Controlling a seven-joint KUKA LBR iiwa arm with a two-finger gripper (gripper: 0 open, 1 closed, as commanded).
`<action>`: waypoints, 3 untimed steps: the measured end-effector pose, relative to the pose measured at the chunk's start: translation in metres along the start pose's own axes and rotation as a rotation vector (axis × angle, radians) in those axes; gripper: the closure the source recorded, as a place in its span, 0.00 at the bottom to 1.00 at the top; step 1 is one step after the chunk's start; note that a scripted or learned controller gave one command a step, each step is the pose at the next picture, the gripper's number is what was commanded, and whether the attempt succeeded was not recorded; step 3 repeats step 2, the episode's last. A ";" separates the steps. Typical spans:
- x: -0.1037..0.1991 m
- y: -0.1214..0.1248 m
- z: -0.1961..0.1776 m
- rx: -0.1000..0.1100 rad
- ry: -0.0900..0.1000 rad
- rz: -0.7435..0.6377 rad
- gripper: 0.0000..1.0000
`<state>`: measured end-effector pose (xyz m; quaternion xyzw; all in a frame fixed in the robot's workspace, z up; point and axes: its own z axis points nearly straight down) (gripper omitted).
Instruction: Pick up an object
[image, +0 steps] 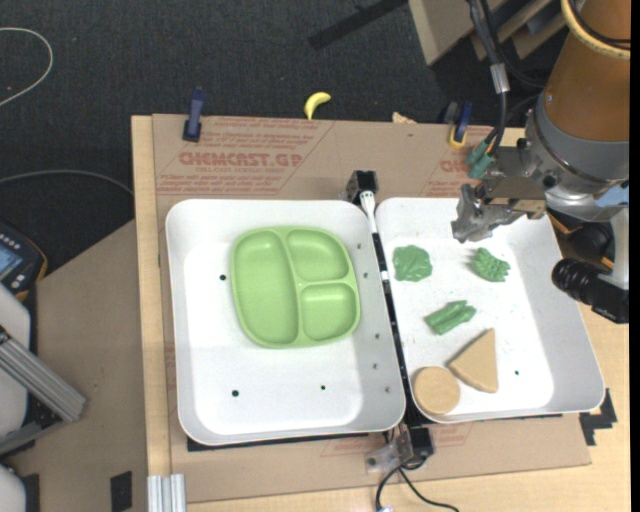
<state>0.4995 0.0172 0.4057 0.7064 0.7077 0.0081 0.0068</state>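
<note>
The right bin (560, 330) holds several objects: a green leafy piece (411, 263) at its left, another green leafy piece (490, 266) further right, a green bean-like piece (450, 317) in the middle, a tan wedge (478, 362) and a tan round disc (436, 390) near the front. My gripper (470, 228) hangs over the back of the right bin, just above and left of the right-hand leafy piece. Nothing shows between its fingers.
The left bin (200, 330) holds a green divided plate (296, 285) with three compartments. A black clip (361, 186) sits at the back between the bins. Blue clamps (193, 115) pin the cardboard base. A small yellow object (317, 103) lies beyond the bench.
</note>
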 end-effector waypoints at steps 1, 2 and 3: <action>0.000 -0.021 0.015 0.024 -0.002 0.002 1.00; 0.054 -0.025 0.127 0.034 -0.002 -0.003 1.00; 0.054 -0.025 0.127 0.034 -0.002 -0.003 1.00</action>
